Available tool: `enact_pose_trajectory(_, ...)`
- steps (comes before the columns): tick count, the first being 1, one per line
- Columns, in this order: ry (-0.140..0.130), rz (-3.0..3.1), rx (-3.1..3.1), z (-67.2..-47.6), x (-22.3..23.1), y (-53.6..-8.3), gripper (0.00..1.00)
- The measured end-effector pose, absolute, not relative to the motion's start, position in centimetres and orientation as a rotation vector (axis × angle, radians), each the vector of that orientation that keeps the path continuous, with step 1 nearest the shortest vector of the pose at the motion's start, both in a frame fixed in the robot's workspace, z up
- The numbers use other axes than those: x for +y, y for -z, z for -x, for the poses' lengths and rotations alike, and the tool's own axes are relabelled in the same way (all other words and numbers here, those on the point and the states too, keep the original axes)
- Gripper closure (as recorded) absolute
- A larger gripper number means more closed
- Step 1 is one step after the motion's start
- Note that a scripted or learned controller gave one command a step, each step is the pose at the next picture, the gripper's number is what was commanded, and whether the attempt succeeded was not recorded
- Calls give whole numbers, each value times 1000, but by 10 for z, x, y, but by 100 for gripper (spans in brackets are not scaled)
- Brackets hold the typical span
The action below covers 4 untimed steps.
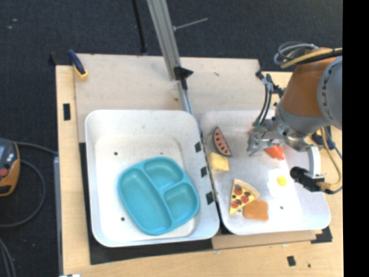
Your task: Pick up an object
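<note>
My gripper point(260, 144) hangs low over the back of the right bin point(311, 212), under the grey wrist and orange band. A small red-orange toy piece point(276, 152) lies right beside it on its right side, partly hidden by the wrist. In the same bin lie a watermelon slice point(221, 141), a yellow chunk point(219, 163), a pizza slice point(241, 195), an orange piece point(256, 211) and a fried egg point(281, 182). I cannot see anything held in the gripper.
The left bin point(104, 131) holds a blue divided plate point(159, 195). A slanted metal post point(167, 39) rises behind the bins. Cables and a black fitting point(308, 179) hang off the arm over the right bin's right side.
</note>
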<state>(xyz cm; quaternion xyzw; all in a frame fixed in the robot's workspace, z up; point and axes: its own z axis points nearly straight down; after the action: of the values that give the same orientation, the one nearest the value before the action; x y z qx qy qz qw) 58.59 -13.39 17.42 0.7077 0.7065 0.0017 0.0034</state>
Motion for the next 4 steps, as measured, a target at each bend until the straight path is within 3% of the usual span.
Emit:
enact_pose_trajectory(2,-4,-2215,2220,-579,-140,-259,100)
enact_pose_trajectory(4,-3,-2213,2227,-630,-41,-236,100)
